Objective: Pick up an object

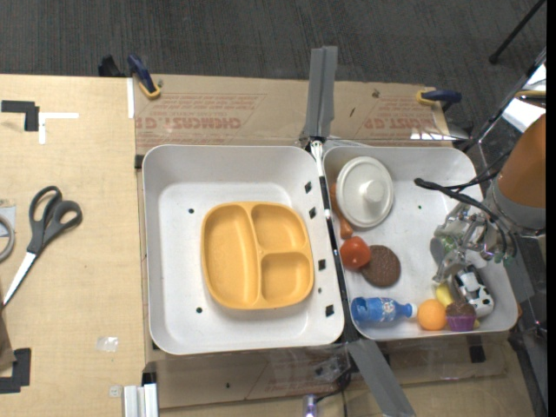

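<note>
Nearest, a blue bottle (380,310) lies along the right bin's (408,159) front edge beside an orange ball (431,315); the hand (460,254) hangs by the bin's right edge, finger state unclear.

Arm (528,176) low, wrist bent down

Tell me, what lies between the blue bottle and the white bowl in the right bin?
In the camera view, a red ball and a brown round cookie lie between the blue bottle and the white bowl.
</note>
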`<control>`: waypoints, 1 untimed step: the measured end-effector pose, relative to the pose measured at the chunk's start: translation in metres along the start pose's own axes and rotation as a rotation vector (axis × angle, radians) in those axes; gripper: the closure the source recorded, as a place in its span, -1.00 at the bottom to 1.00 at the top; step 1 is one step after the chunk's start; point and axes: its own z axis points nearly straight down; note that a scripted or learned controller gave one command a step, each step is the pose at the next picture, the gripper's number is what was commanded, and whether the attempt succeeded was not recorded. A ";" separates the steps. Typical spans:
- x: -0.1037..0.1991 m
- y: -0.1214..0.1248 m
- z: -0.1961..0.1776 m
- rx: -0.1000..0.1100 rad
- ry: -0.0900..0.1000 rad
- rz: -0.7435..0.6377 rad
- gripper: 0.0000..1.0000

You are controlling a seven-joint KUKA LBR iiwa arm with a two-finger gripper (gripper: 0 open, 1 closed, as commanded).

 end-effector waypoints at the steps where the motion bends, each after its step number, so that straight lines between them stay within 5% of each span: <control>1: 0.008 -0.002 0.000 0.000 0.001 0.055 -1.00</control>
